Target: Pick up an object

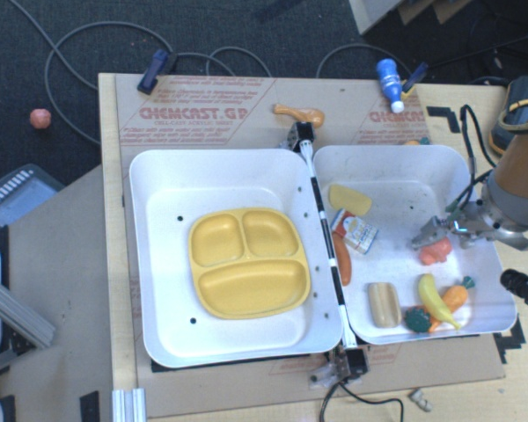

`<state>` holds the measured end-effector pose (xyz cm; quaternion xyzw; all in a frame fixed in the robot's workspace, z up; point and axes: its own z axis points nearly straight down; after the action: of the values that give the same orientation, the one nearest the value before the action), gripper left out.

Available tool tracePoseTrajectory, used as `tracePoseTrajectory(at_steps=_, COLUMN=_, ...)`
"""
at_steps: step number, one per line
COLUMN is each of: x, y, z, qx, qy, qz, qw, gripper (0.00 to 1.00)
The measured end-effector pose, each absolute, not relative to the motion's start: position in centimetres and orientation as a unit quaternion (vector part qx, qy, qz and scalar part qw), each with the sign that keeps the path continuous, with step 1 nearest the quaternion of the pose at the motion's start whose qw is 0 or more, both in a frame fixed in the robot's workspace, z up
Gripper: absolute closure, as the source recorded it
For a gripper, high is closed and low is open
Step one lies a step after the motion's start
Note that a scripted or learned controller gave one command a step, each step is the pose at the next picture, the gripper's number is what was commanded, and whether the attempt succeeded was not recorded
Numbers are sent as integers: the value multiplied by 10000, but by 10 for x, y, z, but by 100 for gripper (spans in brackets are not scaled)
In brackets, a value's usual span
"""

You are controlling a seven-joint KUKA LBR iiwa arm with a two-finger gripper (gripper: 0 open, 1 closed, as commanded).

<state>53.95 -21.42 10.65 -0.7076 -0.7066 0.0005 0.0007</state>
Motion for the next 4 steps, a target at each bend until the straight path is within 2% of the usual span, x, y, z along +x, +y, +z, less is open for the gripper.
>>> tracePoseTrajectory(at_steps=1, x=532, y=-192, z=84, qx=-7069, qy=-7073, qz=2, qw=10, gripper=0)
tracePoseTrajectory(at_steps=2, x=479, y=-187, z=84, qx=-7074, qy=-7068, qz=3, qw=11, gripper=0)
tracePoseTrajectory(at_steps=3, x=537, y=-146, z=85, qx=-7065, qy=-7077, qz=-5, qw=-7, gripper=0)
tracePoseTrajectory(at_steps=4, x=624, y=-197, z=218, qx=-7068, qy=-7074, qz=-7, qw=-24, gripper=0)
